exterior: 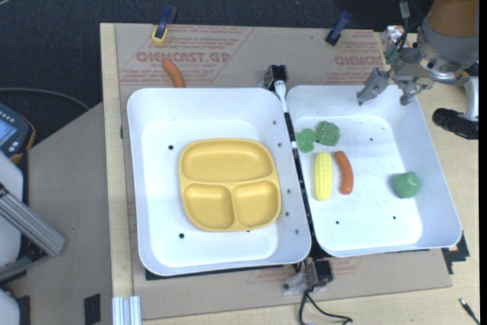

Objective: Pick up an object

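Well left of our tool lies the yellow divided plate [229, 184]; nearer, below-left, broccoli [319, 135], corn cob [323, 175] and sausage [345, 172]. Below sits the green cup [406, 184]. Our tool [390, 90] hangs spread wide, holding nothing.

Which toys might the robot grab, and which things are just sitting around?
Might be grabbed, all in the right bin: corn, sausage, broccoli, green block. The open hand hovers over that bin's far edge.

Just lying about: yellow tray in the left bin, orange sausage on the cardboard, blue clamps.
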{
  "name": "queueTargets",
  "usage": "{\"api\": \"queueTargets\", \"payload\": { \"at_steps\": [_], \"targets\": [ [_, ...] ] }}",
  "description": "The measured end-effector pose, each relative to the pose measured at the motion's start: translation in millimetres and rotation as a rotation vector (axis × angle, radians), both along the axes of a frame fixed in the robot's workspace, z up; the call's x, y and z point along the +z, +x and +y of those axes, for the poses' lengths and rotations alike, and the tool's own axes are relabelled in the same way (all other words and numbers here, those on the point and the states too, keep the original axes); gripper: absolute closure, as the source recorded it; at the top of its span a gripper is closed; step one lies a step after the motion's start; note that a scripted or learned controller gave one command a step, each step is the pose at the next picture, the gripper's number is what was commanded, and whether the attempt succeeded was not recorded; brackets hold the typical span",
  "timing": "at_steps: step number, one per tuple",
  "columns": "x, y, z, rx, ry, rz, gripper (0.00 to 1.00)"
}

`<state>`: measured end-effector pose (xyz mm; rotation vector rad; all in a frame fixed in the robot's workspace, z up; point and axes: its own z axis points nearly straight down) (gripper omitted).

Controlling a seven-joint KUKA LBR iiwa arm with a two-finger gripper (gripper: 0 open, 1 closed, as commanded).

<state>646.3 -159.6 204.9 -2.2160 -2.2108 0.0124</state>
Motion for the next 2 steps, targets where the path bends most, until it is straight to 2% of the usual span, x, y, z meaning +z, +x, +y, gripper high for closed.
{"api": "queueTargets", "payload": {
  "at_steps": [1,2],
  "targets": [
    [9,3,0,0.003,-0.003,-0.015,0.0],
    [-53,-3,1,0.002,-0.001,-0.008,0.0]
  ]
}}
